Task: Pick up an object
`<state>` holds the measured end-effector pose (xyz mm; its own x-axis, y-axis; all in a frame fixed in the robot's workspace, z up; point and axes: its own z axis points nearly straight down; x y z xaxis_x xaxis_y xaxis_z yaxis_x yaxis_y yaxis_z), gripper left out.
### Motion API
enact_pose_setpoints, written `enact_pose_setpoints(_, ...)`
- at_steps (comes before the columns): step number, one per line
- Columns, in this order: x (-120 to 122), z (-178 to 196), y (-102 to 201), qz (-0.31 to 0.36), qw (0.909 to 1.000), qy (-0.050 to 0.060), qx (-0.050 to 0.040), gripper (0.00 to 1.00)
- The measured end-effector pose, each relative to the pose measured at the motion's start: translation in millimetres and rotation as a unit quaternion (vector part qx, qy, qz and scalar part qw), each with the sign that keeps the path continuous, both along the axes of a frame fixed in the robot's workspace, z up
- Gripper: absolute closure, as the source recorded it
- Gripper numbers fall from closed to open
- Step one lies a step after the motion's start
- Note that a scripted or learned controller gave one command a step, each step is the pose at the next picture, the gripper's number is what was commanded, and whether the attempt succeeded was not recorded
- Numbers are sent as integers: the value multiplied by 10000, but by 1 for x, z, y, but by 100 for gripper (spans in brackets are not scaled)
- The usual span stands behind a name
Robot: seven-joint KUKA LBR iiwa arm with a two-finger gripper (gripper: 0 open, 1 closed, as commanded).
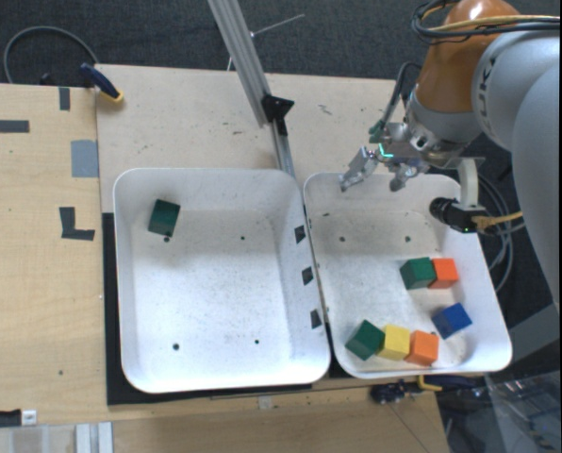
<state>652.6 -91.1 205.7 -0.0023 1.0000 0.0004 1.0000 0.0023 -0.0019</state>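
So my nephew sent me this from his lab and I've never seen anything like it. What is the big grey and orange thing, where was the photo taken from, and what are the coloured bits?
The grey and orange thing is a robot arm reaching in from the right. At its tip is a gripper whose two fingers are spread open with nothing between them, hovering over the far edge of the right bin.

The camera is fixed above the bench, looking down at a slant.

Two shallow white bins sit side by side. The left bin has one dark green block. The right bin holds six: a green block touching an orange block, a blue block, and a row of green, yellow and orange.
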Motion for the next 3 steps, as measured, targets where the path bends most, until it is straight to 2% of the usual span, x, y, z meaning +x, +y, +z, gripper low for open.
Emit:
enact_pose_setpoints(2, -3, -118, 2, -3, 10000, 28, -6, 0)
enact_pose_setpoints(3, -1, -104, 3, 5, 10000, -1, -3, 100)
